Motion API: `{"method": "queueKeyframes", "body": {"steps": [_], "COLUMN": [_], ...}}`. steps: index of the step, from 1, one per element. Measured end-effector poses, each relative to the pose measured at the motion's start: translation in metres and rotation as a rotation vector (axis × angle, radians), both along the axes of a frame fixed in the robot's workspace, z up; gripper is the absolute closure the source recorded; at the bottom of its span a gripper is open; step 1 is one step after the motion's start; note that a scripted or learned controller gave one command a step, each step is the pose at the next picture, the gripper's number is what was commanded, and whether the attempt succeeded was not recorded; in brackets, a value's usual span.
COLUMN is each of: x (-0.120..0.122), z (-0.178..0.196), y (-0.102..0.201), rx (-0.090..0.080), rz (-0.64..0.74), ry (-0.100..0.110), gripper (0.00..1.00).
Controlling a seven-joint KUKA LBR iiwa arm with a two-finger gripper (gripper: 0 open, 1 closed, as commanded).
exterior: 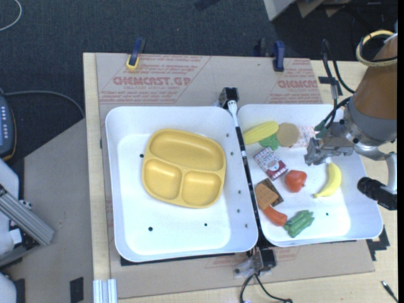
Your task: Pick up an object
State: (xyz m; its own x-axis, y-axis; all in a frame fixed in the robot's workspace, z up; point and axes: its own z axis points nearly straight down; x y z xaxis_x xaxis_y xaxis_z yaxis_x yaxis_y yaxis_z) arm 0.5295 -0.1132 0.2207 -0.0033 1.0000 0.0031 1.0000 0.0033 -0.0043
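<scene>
Cardboard-topped bench on dark carpet, two white bins clamped side by side.

Left bin (120, 169) is occupied by a yellow divided plate (184, 168). Right bin (360, 223) is strewn with toy food: corn (261, 131), red carton (270, 163), brown block (267, 195), tomato (295, 180), green pods (299, 222), banana (331, 180). Gripper (320, 155) is seen low at the banana's upper end; whether its fingers are parted or closed cannot be told. Banana is judged light, stiff, smooth plastic, likely to slip; a hold across its narrow mid-curve is advised.
</scene>
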Motion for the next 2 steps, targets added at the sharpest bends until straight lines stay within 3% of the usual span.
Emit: {"method": "queueKeyframes", "body": {"steps": [1,2], "x": [-0.035,-0.044], "z": [0.011,-0.003], "y": [0.048,0.046], "rx": [0.0,-0.002], "rz": [0.001,-0.004], "ry": [-0.001,0.0], "gripper": [1.0,1.0]}}
